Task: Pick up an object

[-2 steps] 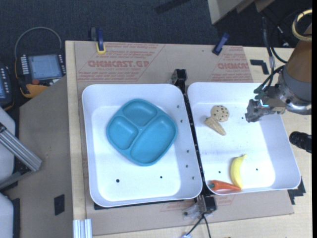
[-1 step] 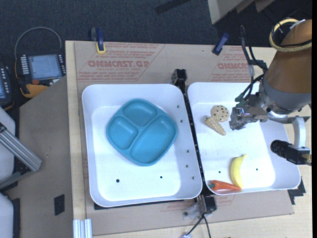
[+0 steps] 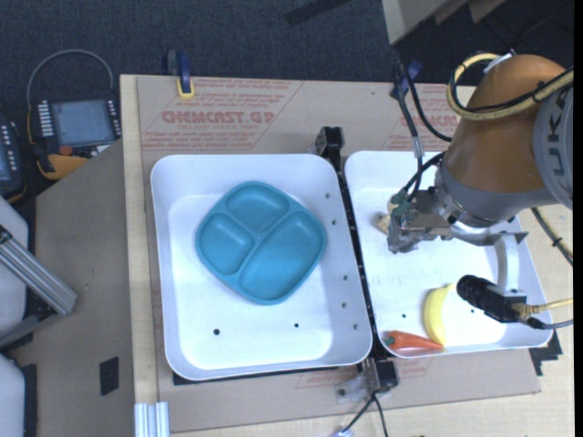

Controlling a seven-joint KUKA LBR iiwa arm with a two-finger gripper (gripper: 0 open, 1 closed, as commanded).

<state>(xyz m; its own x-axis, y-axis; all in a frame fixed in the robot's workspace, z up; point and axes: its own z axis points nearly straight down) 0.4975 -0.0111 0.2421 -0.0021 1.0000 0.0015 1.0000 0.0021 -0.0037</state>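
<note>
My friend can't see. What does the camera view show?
A robot arm's gripper reaches down into the right bin, near a yellow banana and an orange carrot. The left bin holds a blue divided plate.

Red print reading "CHEMCAST G P" runs across the brown board on the desk, up and to the left of the gripper; smaller red lines around it are too fine to read. More red print above the gripper is blurred. Grey letters "UK" stand on the arm, to the gripper's right.
</note>
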